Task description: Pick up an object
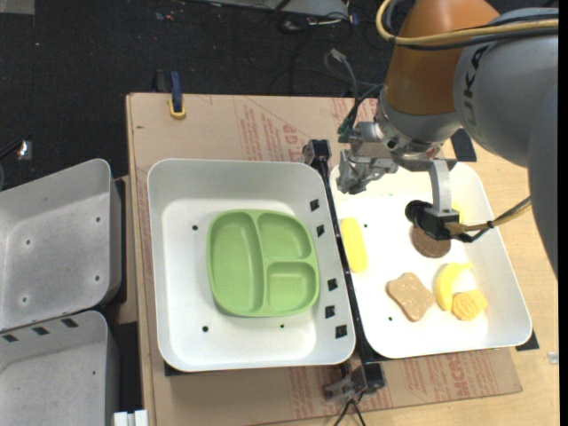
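1. At the near edge of the right bin (pixel 510 327) lie 3 small food pieces: 1 tan toast-shaped slice (pixel 410 296), 1 yellow wedge (pixel 449 280) and 1 orange ridged piece (pixel 469 304), the last 2 touching each other.
2. Just left of them, against the right bin's left wall, lies 1 yellow stick (pixel 354 243), lengthwise along the divider.
3. Farther back in the right bin sits 1 brown round disc (pixel 432 242), partly covered by a black part with a yellow cable.
4. That makes 5 loose pieces in the right bin.
5. Left of the right bin stands the left bin (pixel 173 327); the 2 white bins touch along 1 black divider.
6. The left bin holds 1 green tray (pixel 264 263) with 3 compartments, lying flat near its middle.
7. The gripper (pixel 359 171) hangs over the far left corner of the right bin, below the arm's orange band (pixel 435 51).
8. Whether its fingers are apart or together cannot be told; nothing is seen between them.
9. The yellow stick lies nearest the gripper, just in front of it and apart from it; the disc is to its right.
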You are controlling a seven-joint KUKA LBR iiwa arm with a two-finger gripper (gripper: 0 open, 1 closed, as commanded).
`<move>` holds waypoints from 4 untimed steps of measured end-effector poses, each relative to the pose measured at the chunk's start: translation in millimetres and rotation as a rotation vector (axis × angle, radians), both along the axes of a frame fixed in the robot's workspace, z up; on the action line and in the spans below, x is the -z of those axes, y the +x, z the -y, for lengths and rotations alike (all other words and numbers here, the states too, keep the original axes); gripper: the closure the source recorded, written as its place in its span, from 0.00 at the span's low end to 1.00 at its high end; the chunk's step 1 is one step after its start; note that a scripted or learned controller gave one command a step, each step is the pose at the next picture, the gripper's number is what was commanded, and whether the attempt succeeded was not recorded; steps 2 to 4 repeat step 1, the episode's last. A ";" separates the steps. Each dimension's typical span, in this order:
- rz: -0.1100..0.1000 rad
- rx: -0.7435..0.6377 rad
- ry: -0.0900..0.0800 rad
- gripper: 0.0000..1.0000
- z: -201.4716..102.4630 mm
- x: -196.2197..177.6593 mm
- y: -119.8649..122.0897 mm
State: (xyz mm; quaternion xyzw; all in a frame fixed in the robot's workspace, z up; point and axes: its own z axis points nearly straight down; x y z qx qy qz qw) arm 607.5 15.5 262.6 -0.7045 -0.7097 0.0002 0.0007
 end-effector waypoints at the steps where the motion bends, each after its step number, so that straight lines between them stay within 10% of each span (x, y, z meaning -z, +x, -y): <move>1: -0.001 -0.001 0.001 1.00 -53.7 19.2 -2.8; 4: -0.001 -0.001 0.001 1.00 -53.7 19.2 -2.8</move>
